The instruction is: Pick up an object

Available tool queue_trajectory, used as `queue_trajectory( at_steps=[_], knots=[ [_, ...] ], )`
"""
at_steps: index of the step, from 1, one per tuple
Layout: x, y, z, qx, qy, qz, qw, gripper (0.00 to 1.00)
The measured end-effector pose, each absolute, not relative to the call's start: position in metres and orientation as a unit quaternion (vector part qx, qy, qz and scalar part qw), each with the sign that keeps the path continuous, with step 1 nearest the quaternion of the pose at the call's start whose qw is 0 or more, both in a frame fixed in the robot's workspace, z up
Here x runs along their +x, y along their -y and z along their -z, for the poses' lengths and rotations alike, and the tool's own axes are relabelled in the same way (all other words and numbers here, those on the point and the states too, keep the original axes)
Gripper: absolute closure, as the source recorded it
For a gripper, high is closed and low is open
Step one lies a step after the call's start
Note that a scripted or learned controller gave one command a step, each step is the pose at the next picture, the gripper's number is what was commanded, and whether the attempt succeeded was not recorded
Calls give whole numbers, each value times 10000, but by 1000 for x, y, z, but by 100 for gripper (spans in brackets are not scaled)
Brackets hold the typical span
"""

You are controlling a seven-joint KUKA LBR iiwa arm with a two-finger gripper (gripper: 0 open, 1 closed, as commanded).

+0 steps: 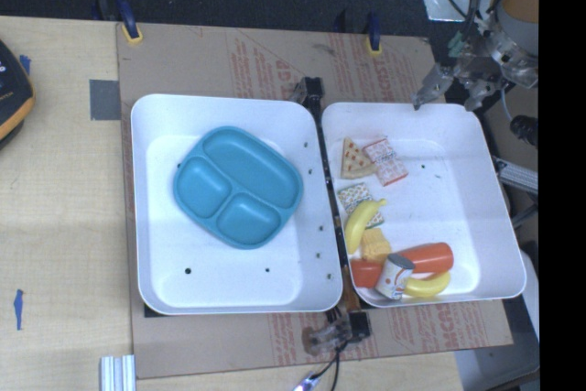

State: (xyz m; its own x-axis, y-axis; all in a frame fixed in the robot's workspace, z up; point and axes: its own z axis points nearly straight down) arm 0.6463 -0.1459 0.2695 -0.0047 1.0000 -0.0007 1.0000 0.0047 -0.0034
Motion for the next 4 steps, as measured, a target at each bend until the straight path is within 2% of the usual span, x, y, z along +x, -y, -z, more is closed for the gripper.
queue_trajectory(
  at_steps=[1,2,3,4],
  knots=[
    [615,99,-106,-7054,7088,-11,4,0],
    [659,97,-98,-7050,7092,12,3,0],
    [659,124,-98,-7059,7084,22,-19,0],
    [592,97,-98,-7060,7082,28,-58,0]
  ],
)
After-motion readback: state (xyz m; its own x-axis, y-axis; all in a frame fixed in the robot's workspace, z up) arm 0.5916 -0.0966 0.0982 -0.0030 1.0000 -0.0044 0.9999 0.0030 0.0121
